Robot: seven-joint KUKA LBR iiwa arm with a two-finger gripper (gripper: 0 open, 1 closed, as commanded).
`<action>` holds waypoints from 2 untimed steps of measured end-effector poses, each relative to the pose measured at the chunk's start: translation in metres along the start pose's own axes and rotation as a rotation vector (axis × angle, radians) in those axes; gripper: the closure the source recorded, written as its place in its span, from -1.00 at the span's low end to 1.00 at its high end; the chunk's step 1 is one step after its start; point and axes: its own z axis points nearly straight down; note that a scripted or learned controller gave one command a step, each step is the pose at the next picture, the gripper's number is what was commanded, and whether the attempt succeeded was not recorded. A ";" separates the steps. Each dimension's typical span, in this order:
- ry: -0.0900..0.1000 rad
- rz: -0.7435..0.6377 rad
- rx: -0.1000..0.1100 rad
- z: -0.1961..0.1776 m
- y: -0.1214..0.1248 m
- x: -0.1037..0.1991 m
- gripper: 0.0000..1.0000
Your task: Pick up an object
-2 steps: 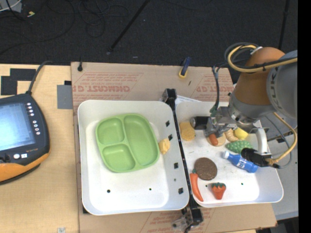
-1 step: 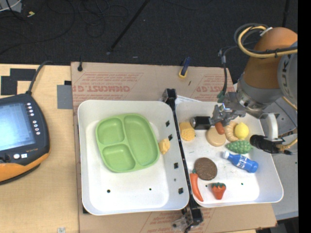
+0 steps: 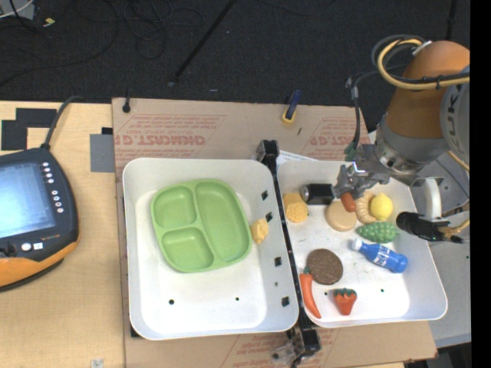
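Gripper (image 3: 351,184) is seen low over far part of right bin (image 3: 430,301), just above a small red-orange toy (image 3: 349,202) beside tan disc (image 3: 341,217) & lemon (image 3: 380,206). Finger opening can't be told; nothing is seen gripped. Green divided plate (image 3: 201,225) is set in left bin (image 3: 146,297).

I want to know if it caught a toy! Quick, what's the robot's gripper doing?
Gripper: low over the right bin, among the toy food beside the lemon; whether it holds anything cannot be told.
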 end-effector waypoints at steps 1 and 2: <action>0.001 -0.001 0.003 0.000 -0.023 0.031 1.00; 0.001 0.000 0.002 -0.008 -0.034 0.027 1.00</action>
